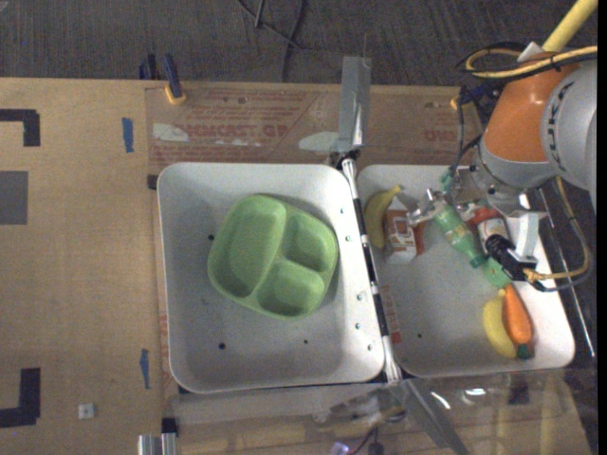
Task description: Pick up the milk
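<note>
the milk (402,235), a small carton in red-brown and white, is seen in the upper left part of the right bin (446,335), lying just beside a banana (378,214) that rests against the bin's left wall. to the carton's right, a green bottle (459,236) lies slantwise, and a red-capped item whose kind cannot be told (488,224) is found beyond it. the gripper (438,201) is held just above and to the right of the carton, near its top edge; whether it is spread or pressed together cannot be told, and nothing is shown pinched in it. lower right in the same bin, a second banana (495,328) and a carrot (517,318) lie touching. a green divided plate (273,254) sits in the left bin (190,207). the approach step is judged to be in hand, with the carton not yet grasped. a short shift toward the lower left is called for, so that the carton alone is straddled and the bottle and banana are left undisturbed.
</note>
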### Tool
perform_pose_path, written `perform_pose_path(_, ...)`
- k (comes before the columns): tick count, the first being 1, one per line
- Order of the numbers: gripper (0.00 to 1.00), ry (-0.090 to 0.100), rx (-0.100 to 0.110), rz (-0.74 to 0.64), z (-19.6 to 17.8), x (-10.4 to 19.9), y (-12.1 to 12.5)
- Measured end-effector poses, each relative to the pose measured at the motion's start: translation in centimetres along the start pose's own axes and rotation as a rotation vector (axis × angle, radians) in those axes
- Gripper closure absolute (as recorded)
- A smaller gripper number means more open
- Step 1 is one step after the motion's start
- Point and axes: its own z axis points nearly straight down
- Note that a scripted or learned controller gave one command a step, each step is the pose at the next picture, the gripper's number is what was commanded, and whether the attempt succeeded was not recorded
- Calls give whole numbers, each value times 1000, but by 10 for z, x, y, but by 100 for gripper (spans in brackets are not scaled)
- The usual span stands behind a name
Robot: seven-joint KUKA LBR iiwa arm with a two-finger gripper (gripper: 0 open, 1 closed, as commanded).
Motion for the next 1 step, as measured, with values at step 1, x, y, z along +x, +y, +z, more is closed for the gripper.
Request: perform_pose_path(1, 0, 3, 14, 206, 27, 37, 24)
